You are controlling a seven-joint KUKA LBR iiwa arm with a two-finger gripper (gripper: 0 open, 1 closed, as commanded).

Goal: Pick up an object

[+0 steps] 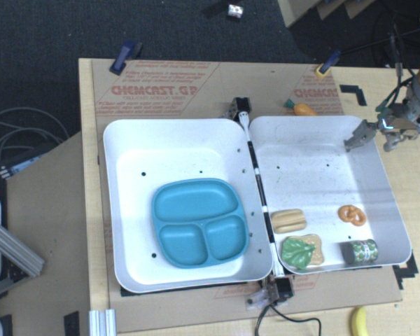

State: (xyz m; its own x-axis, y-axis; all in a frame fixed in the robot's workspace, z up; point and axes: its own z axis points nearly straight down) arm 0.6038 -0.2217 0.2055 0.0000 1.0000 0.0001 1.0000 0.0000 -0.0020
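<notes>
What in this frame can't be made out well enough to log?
- Gripper, camera view: small, at the right bin's far right corner; finger state unreadable, arm cut off by the frame edge.
- Green can: label too small to read.
- Yellow object on the bench: cut off by the bottom edge.
- Orange item beyond the right bin: too small to identify.

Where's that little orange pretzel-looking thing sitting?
The small orange pretzel lies in the right white bin, near its right wall, just above the green can.
</notes>
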